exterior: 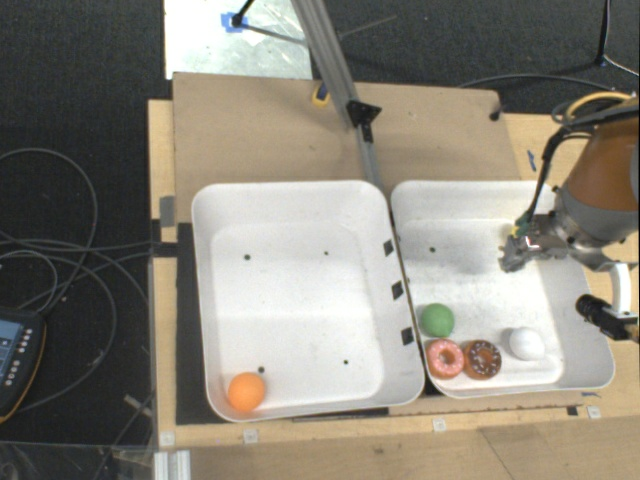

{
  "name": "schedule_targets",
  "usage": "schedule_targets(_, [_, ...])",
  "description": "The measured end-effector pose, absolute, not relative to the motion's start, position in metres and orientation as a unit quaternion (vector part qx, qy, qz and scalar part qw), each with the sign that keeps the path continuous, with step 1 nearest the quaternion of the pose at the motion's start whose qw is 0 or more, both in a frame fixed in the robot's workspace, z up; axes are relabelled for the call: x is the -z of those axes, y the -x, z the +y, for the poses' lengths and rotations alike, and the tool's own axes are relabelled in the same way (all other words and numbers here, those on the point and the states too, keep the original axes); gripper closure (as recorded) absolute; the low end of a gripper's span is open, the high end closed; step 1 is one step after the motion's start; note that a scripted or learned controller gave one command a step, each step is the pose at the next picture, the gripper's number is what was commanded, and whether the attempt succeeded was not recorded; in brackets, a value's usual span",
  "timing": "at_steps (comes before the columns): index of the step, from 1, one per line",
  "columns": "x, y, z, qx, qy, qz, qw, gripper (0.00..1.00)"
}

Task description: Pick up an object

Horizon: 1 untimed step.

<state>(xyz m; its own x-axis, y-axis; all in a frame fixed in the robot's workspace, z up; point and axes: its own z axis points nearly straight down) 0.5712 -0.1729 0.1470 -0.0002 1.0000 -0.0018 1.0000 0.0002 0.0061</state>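
Jaws (512, 256) over right bin (470, 200) open middle, objects along near edge

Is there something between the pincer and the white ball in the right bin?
Nothing visible. The pincer hovers over bare floor of the right bin, and the white ball lies nearer the front wall, with open floor between them.

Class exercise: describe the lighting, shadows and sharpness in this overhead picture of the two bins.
Camera view: even, diffuse lighting, with both white bins bright but not blown out; a soft grey shadow lies on the right bin's floor beside the gripper; the orange ball and donuts look slightly soft, with mild graininess throughout.
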Motion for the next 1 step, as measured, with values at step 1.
schedule_targets(1, [-0.1914,-0.5758,-0.1758,-0.0016,-0.706,0.709,0.003,1.00])
